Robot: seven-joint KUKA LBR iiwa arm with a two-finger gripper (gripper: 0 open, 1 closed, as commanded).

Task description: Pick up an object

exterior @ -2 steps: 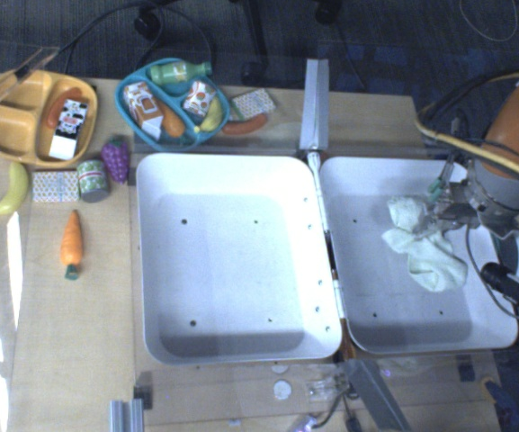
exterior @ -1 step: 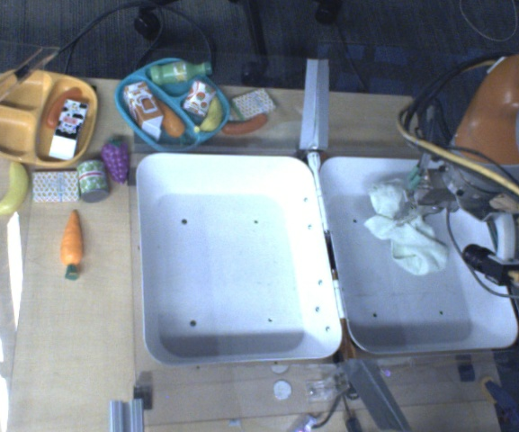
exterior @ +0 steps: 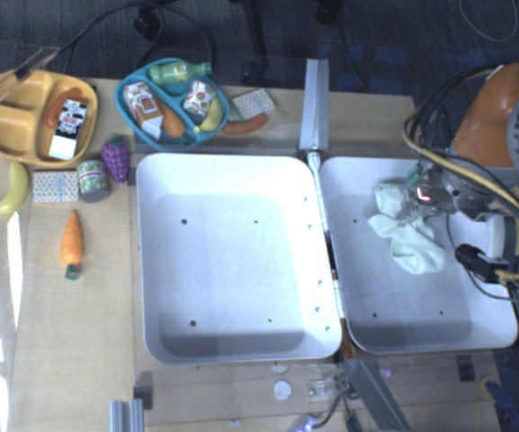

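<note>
Cloth (exterior: 409, 233) in right bin: pick pending

Right bin (exterior: 421, 327): shallow white tray, smooth hard floor with a few small dark dots, rounded corners. Holds the task's thing.

Left bin (exterior: 228, 259): same make, touching the right bin along a central divider.

Arm (exterior: 511, 120): grey body with orange band, cables looped around the wrist, reaching in from the right over the right bin's upper part.

Cloth: pale, soft, crumpled rag, irregular folds, lying in the upper middle of the right bin, its upper right edge just under the tool.

Gripper (exterior: 427, 196): at the cloth's upper right edge, a small red light beside it. Whether it is spread or closed cannot be told; cables and wrist hide it.

Handling judgement: limp fabric gives no firm edge, so a good pick likely means coming straight down onto the thickest bunched fold near the middle, pinching deep, then lifting slowly so a trailing corner does not slip free.

Bench items, well apart at left: blue tray (exterior: 136, 124) of toy food, yellow tray (exterior: 3, 129), toy carrot (exterior: 72, 241), toy banana (exterior: 11, 193).
</note>
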